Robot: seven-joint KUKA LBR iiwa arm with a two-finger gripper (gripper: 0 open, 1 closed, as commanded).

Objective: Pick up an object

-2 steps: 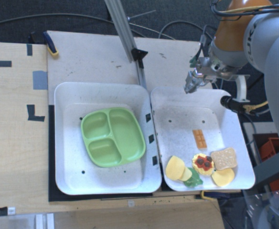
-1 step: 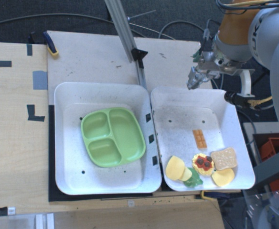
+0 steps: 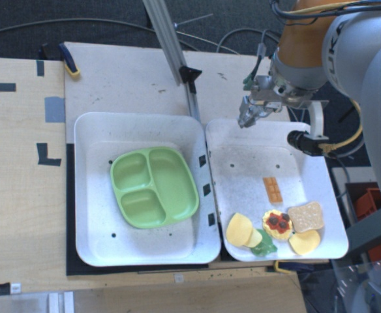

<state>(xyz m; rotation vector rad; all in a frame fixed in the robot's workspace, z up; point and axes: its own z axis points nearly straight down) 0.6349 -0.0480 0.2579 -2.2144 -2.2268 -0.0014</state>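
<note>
Candidate objects are all lying in the right bin [image 3: 321, 168], grouped toward its near end. An orange wafer-like strip [image 3: 272, 188] is lying alone near the bin's middle, apart from the rest. Below it, a small round piece with a red and dark top [image 3: 278, 223] is sitting between a tan bread-like slice [image 3: 306, 216] on its right and a yellow wedge [image 3: 239, 229] on its left. A green scrap [image 3: 264, 245] is touching the yellow wedge's lower right side, and a second yellow piece [image 3: 304, 242] is resting just below the bread-like slice, close to the near rim.

The gripper [image 3: 249, 117] is hanging over the far left corner of the right bin, well apart from every object there. Nothing is showing between its fingers and it is touching no object. Opening width: cannot tell, since the fingertips are reading as one dark blurred mass.

The arm [image 3: 318, 34] is reaching in from the right, its orange band sitting above the wrist.

The left bin [image 3: 86, 175] is holding a green divided plate [image 3: 154, 186], lying flat and turned at a slant. A grey metal bar [image 3: 167, 41] is running down across the bench toward the gap between the two bins.
</note>
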